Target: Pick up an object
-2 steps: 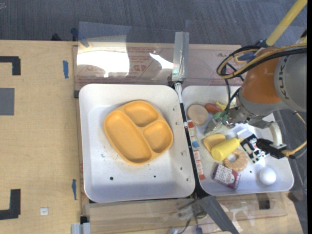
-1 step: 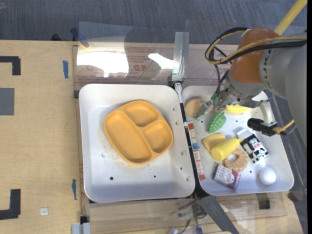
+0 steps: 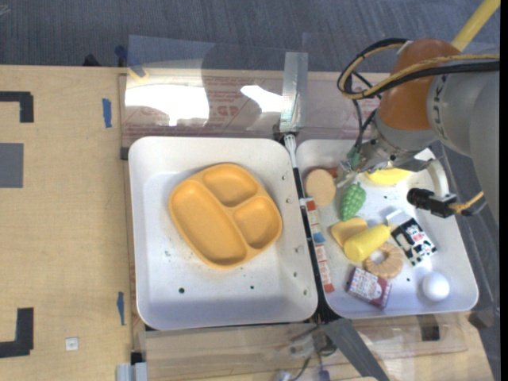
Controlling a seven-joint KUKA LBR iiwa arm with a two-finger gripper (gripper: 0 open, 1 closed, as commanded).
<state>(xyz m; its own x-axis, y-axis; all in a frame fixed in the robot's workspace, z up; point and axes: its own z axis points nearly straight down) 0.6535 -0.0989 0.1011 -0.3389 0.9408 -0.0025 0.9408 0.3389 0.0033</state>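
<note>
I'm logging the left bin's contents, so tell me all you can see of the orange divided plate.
The orange divided plate looks like matte plastic, a rounded, roughly oval shape with three compartments: one long one on the left and two smaller ones on the right. It lies flat and right side up, turned at a slant, near the middle of the left bin. Nothing sits in it.

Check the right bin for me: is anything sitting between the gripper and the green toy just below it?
Nothing visible does. The gripper hangs at the right bin's upper edge, and the green toy lies just below it with bare bin floor between. A tan round piece sits left and a yellow piece right, both beside that path.
</note>
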